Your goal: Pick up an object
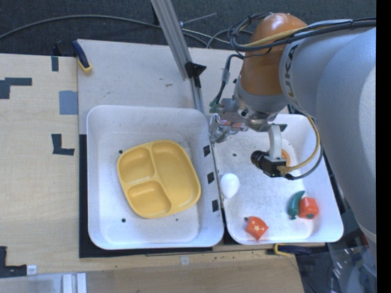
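My gripper [219,130] hangs over the far left corner of the right bin [324,224], close to the wall shared by the two bins. A white egg-shaped object [230,185] lies below it in the view, near that wall and apart from the gripper. An orange-red piece [256,227] rests at the bin's front edge. A red pepper with a green stem [303,206] sits at the front right. Another orange and white item [286,156] is partly hidden behind a black fitting on the arm. Nothing shows in the gripper.
The left bin [101,163] holds a yellow divided plate [159,177]. A slanted metal post [174,32] stands behind the bins. The large grey arm covers the right side of the right bin.
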Action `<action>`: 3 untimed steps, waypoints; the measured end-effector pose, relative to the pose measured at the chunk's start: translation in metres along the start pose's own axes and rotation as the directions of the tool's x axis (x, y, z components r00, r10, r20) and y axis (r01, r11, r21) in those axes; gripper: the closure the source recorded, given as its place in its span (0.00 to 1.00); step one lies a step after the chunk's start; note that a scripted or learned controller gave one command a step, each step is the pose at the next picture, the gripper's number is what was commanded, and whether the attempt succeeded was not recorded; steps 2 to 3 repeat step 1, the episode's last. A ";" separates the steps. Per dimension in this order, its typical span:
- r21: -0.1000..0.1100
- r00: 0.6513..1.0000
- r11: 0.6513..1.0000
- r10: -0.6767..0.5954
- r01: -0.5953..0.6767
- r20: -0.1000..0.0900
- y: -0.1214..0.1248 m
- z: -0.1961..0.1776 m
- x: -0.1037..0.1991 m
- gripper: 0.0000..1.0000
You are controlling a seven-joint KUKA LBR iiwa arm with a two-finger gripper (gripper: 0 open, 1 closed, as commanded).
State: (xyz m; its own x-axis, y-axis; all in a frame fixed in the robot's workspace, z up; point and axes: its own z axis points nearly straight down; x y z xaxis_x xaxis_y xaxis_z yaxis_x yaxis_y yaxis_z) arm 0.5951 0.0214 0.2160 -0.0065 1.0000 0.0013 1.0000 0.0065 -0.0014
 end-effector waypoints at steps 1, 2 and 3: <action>-0.001 1.000 1.000 -0.002 0.002 -0.001 0.023 -0.002 0.060 1.00; -0.001 1.000 1.000 -0.002 0.002 -0.001 0.023 -0.002 0.060 1.00; -0.001 1.000 1.000 -0.002 0.002 -0.001 0.023 -0.002 0.060 1.00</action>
